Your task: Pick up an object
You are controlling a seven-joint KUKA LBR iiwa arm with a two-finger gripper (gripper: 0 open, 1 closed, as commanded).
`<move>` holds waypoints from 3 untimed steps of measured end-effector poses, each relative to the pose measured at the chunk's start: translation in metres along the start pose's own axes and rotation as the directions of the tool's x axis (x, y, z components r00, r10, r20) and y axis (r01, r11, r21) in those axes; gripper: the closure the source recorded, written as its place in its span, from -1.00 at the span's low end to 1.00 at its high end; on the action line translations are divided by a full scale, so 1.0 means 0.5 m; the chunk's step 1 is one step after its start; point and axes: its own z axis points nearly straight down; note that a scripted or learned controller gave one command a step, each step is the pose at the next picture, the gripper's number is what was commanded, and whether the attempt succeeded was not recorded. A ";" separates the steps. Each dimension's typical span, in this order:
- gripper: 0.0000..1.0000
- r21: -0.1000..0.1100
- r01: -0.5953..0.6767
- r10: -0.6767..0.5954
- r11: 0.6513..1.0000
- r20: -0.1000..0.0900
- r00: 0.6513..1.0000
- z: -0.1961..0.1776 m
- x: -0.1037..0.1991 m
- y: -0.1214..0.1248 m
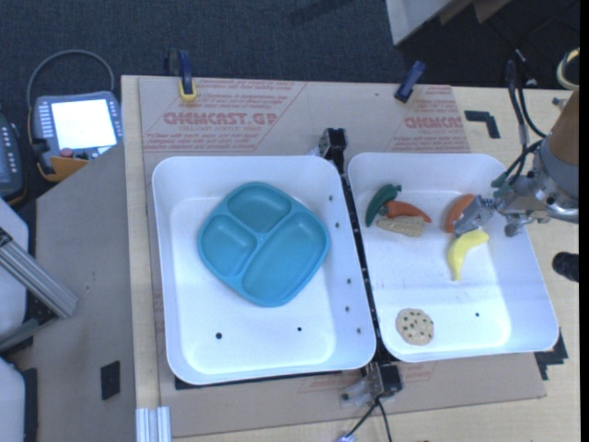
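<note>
The right bin (525, 293) holds several toy foods. A yellow banana (466, 250) lies near its middle right. An orange piece (456, 212) sits just above it. A carrot with green leaves (394, 205) rests on a pale bread slice (403, 226) at the upper left. A cookie (415, 325) lies near the front. My gripper (492, 223) hangs at the bin's right side, open, with nothing between its fingers. Its left finger (474, 217) is close to the orange piece and just above the banana.
The left bin (184, 339) carries a blue divided plate (264, 243). A black divider with clamps (354, 247) runs between the bins. Cables (520, 99) hang at the upper right near the arm. A tablet (81, 122) sits off the bench at far left.
</note>
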 end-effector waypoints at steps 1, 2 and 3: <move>-1.00 -0.015 0.004 -0.004 1.000 0.003 1.000 -0.016 0.001 0.006; -1.00 -0.008 0.003 -0.003 1.000 0.001 1.000 0.092 -0.016 0.014; -1.00 -0.007 0.003 -0.003 1.000 0.000 1.000 0.217 -0.026 0.019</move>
